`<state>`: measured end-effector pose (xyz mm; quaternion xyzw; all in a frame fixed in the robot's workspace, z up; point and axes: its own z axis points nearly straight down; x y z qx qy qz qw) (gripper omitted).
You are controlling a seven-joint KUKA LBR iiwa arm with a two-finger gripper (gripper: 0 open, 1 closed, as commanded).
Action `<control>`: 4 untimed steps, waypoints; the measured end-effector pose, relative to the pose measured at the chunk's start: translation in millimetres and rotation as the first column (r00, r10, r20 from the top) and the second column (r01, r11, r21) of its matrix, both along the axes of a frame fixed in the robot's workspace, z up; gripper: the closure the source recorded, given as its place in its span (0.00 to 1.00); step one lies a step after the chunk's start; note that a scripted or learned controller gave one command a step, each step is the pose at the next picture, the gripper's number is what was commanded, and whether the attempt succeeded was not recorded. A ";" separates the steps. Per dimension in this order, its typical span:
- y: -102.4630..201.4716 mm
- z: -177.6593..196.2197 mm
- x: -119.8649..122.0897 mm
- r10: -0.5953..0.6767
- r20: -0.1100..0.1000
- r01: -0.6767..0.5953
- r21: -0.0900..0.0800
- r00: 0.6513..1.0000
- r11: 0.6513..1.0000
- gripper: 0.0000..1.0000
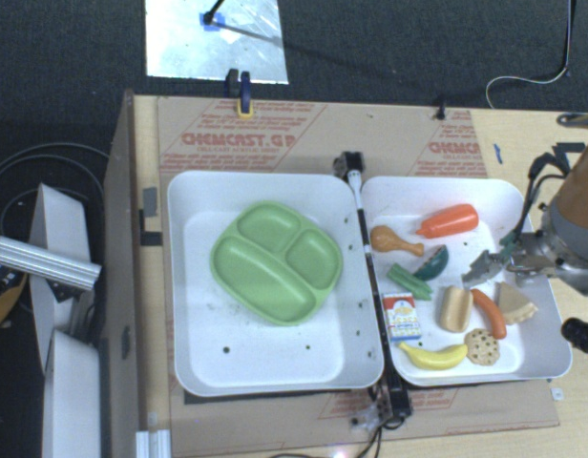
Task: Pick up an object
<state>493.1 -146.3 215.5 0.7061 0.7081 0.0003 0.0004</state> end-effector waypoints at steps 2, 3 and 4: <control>26.6 -130.7 66.4 0.002 0.004 -0.002 0.001 1.000 1.000 0.00; 9.0 -129.8 99.5 0.003 0.005 -0.003 -0.001 1.000 1.000 0.00; 9.7 -120.0 98.4 0.003 0.004 -0.003 0.000 1.000 1.000 1.00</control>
